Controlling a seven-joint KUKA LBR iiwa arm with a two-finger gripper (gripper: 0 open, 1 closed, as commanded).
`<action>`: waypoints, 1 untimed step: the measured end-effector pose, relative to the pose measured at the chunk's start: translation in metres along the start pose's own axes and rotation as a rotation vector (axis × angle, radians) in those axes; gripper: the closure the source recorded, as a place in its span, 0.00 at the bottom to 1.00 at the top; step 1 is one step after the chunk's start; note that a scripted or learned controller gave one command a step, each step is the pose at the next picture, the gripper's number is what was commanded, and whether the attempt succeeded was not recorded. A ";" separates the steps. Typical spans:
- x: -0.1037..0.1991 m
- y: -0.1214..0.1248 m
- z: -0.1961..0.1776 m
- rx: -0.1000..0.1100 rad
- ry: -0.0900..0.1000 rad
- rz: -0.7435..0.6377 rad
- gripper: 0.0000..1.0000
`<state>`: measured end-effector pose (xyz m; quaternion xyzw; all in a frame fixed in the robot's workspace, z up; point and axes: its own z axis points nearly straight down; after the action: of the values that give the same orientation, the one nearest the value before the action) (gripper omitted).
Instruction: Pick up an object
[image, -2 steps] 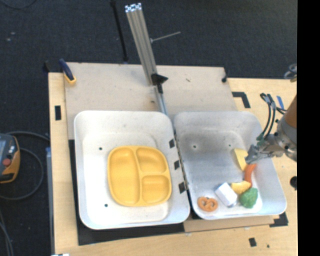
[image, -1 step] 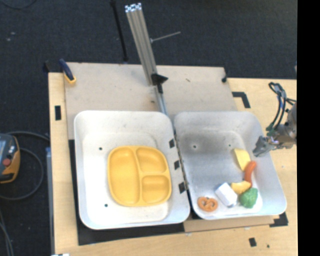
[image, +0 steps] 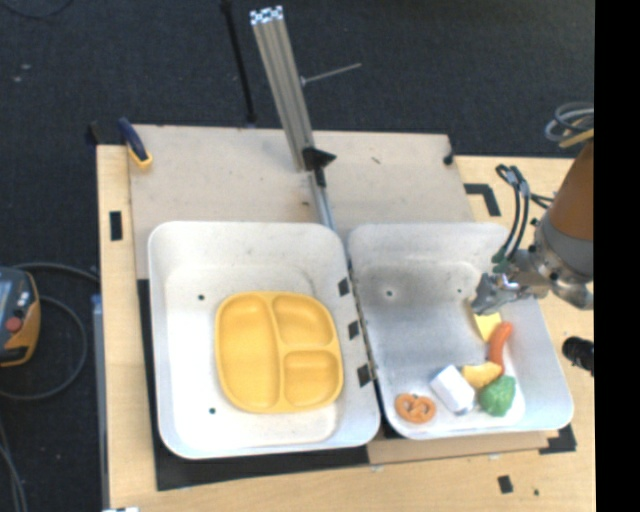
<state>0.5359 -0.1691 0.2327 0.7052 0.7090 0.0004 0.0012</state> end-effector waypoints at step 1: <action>0.049 -0.002 -0.011 -0.001 0.002 -0.002 1.00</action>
<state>0.5338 -0.1196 0.2435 0.7044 0.7098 0.0014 0.0007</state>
